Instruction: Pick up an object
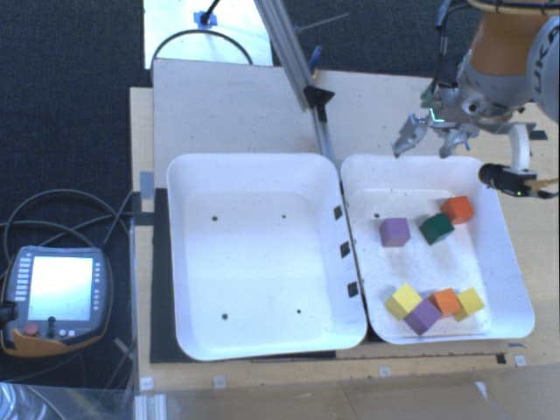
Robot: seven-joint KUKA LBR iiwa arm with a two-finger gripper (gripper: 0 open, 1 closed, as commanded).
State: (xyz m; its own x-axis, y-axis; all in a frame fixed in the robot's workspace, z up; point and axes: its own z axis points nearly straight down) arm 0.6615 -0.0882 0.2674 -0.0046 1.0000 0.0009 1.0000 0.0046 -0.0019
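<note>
A KUKA arm's claw (429, 138) hangs spread and empty above the far rim of the right bin (516, 274), its two fingers splayed apart with nothing between them, at a worktop (236, 103) set up for a pick-up trial. The candidates for the grasp all lie in that right bin: an orange cube (457, 208) and a green cube (437, 227) touching near the far right side, a purple cube (395, 232) just left of them and apart, and a tight cluster by the near wall made up of a yellow cube (404, 301), a second purple cube (423, 316), a second orange cube (447, 301) and a smaller yellow cube (470, 303). The left bin (188, 261) sits beside it, the two trays meeting along a shared edge, presumably so that items may be moved from one to the other. The claw's raised, open stance over the loaded bin suggests it is placed to descend on a cube; the lone purple cube, with free space round it, looks the easier target, while the crowded near group could foil the fingers. A teach pendant (57, 300) with a lit screen rests on the floor at left, its cable looping away, likely kept within an operator's reach. A slanted metal pole (289, 38) rises from the worktop's far side. No brand name, label or other writing can be read anywhere in the scene.
</note>
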